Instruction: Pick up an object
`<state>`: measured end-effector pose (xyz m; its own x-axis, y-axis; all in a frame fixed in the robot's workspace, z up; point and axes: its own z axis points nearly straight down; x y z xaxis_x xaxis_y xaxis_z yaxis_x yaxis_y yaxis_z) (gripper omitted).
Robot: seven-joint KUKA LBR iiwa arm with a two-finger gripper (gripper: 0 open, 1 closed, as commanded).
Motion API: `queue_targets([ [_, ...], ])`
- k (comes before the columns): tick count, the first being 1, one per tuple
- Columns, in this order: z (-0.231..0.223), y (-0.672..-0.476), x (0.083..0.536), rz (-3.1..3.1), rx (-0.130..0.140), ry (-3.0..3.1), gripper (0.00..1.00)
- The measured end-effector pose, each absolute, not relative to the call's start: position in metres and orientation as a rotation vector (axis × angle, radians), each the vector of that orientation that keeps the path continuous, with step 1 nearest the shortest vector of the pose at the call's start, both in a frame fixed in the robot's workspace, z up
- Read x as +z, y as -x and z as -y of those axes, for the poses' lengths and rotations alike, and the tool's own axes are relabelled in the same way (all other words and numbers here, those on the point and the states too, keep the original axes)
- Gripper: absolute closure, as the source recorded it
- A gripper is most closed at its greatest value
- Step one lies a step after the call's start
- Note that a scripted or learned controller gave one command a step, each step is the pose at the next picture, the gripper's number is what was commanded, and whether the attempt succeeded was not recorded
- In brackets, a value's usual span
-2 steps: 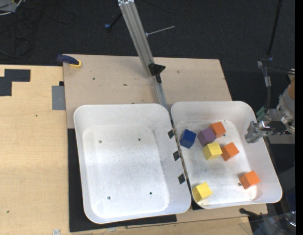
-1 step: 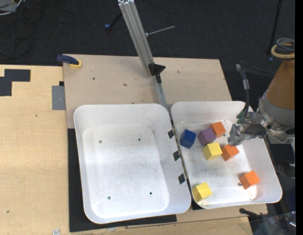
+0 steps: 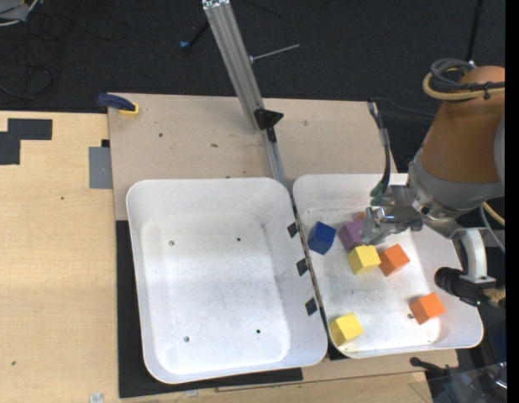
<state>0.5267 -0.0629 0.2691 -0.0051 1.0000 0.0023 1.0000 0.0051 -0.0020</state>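
We see the gripper (image 3: 379, 222) lowered into the right bin (image 3: 461, 332), near the middle of that bin and a little toward its far edge. It hangs over a tight cluster of blocks: a purple block (image 3: 353, 231) just to its left, a yellow block (image 3: 364, 259) right below it, and an orange block (image 3: 394, 259) touching or nearly touching the yellow one. We cannot tell from this angle how the pincer is set, nor whether anything sits in it; the wrist housing covers that part.

We judge the arm is placed here because the cluster offers several candidates at once, though the crowding works against a clean grasp: a descent on one block may nudge its neighbours.

A blue block (image 3: 322, 238) lies apart from the cluster, close to the bin's left wall by the divider. A second yellow block (image 3: 346, 327) sits in the near left corner, almost against the rim, and a second orange block (image 3: 427, 307) rests near the near right corner. These corner pieces leave little room on the wall side.

The open floor lies between the cluster and the near edge, and along the far edge. The left bin (image 3: 159, 342) stands beside it, sharing the middle edge.
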Motion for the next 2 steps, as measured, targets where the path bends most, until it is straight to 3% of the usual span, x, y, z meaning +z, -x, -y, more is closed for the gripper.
queue_targets([
  [1, 0.014, -0.53, 0.251, 2.222, 0.004, 2.213, 1.0],
  [2, -0.041, -0.546, 0.251, 2.225, 0.001, 2.214, 1.0],
])
